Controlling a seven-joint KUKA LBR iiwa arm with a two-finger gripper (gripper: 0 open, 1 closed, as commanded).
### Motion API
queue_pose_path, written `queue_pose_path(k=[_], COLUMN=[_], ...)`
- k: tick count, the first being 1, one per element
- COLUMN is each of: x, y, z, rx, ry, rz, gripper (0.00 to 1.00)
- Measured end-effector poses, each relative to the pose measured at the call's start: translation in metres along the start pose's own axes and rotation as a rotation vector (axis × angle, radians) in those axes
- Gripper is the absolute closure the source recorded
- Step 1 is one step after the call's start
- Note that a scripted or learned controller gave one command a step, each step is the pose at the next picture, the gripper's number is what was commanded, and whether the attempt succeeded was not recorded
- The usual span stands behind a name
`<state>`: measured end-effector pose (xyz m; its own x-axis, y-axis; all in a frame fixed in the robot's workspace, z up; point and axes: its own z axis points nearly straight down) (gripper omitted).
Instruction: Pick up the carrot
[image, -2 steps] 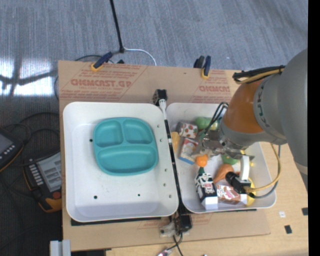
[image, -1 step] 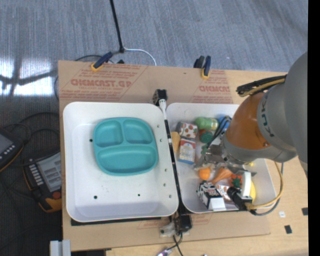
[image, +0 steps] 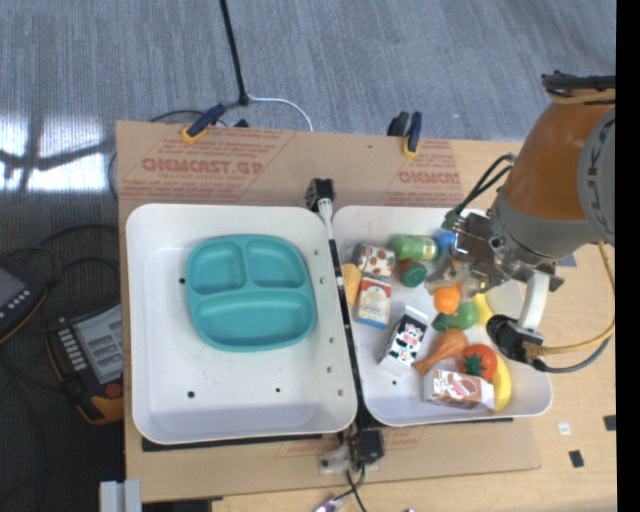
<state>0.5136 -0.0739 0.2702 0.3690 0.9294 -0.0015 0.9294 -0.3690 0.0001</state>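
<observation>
The orange, tapered plastic carrot (image: 443, 349) lies tilted in the right-hand shallow white bin (image: 385, 402), toward its near side, its thick end pointing right and up to a green leafy top (image: 459, 319). Just left of it is a small black-and-white cow-print milk carton (image: 405, 342); just right is a red plastic tomato (image: 480, 361), touching a curved yellow banana (image: 502, 385). Nearer still sits a red and brown snack box (image: 459, 389). Farther off are a small round orange fruit (image: 447, 297), a green bottle (image: 412, 246) and two red-and-white cartons (image: 374, 283). The hand (image: 472, 262) of the grey and orange arm (image: 560, 170) hangs over the bin's far right part, above the orange fruit; whether it is apart or together I cannot tell. The left white bin (image: 165, 400) holds a teal divided plate (image: 251, 291). Both bins rest on a brown cardboard sheet (image: 190, 165) on the counter.
</observation>
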Motion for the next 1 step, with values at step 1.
queue_pose_path(k=[1], x=[0.0512], y=[0.0615], z=[0.0675], rx=[0.002], ry=[-0.001], rz=[0.171], gripper=[1.00])
